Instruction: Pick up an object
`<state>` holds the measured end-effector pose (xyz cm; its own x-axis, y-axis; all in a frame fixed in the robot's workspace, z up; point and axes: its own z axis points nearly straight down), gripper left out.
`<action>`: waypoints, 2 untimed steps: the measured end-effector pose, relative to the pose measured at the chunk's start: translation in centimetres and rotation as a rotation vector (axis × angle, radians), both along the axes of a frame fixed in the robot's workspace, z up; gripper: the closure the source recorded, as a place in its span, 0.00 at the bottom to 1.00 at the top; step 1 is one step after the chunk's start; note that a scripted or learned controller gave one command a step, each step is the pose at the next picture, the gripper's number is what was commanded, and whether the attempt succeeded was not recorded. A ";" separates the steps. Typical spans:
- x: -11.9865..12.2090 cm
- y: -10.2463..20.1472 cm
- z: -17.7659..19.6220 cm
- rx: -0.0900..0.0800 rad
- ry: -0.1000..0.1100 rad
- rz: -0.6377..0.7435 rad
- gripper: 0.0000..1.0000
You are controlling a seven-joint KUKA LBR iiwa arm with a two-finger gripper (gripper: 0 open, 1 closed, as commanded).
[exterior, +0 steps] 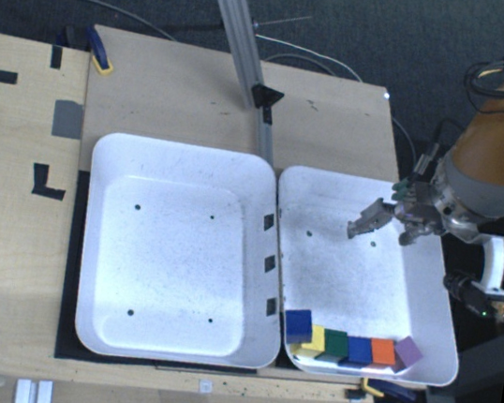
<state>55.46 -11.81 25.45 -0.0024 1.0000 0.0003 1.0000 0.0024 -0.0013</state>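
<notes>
The pale wooden table [184, 90] carries two shallow white plastic bins side by side, and a slanted grey metal rail [245, 38] crosses its far edge towards the seam between them. The left white bin [102, 220] shows a bare speckled floor with a few small dark dots. The right white bin [329, 194] has the grey arm with its orange band [500, 131] reaching in over its far right rim. At the end of that arm the two-finger hand [389, 225] hangs above the upper part of the right bin's floor, its fingers spread apart with nothing between them; one dark finger [367, 221] slants out to the left and down. The small coloured blocks lie in a row along the near wall of the right bin, well apart from the hand and below it in the view: a blue block [298, 324] at the left, a yellow block [310, 346] just beside it, then a green block [335, 343], a second blue block [359, 351], an orange block [383, 351] and a purple block [408, 351] at the right corner, each touching or nearly touching its neighbour.
</notes>
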 end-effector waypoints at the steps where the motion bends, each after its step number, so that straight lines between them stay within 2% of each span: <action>1: -0.6 0.7 6.9 -0.001 -0.007 0.001 0.00; 2: 1.4 0.3 9.6 -0.001 -0.005 0.000 0.00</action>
<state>56.90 -11.51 35.02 -0.0027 1.0000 -0.0007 1.0000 0.0027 0.0032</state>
